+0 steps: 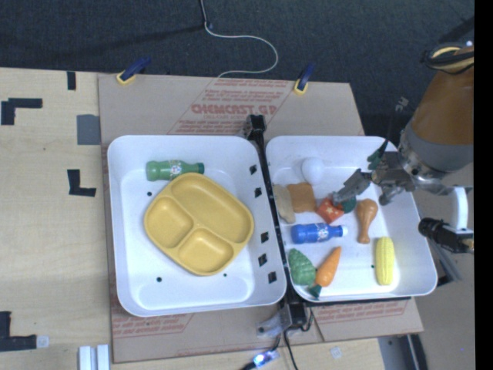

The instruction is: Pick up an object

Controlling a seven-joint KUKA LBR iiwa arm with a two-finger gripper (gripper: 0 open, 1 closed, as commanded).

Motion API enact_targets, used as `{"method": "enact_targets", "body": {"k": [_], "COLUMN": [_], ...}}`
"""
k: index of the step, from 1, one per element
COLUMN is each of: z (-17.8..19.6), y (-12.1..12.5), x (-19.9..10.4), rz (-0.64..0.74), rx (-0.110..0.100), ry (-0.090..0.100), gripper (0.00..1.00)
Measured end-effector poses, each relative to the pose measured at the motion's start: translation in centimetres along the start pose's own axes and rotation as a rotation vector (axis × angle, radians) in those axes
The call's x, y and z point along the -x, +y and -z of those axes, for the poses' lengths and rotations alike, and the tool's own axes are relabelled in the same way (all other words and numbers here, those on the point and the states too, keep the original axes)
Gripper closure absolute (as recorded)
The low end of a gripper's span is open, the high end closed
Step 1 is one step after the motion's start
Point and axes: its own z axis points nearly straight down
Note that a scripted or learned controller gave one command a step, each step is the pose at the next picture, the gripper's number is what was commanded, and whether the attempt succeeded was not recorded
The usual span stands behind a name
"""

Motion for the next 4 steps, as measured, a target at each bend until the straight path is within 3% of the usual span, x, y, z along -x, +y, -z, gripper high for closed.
{"method": "enact_targets", "body": {"k": [1,3,4], "z": [0.5,-11.1,-13.3], "y": [0.2,-0.1,0.8], "x": [0.0,0.7,0.6], "rz": [0.003,0.003,0.004], "rx": [0.01,0.002,0.037], "ry": [-0.002,0.0,-0.004], "gripper": [0.0,0.0,0.0]}}
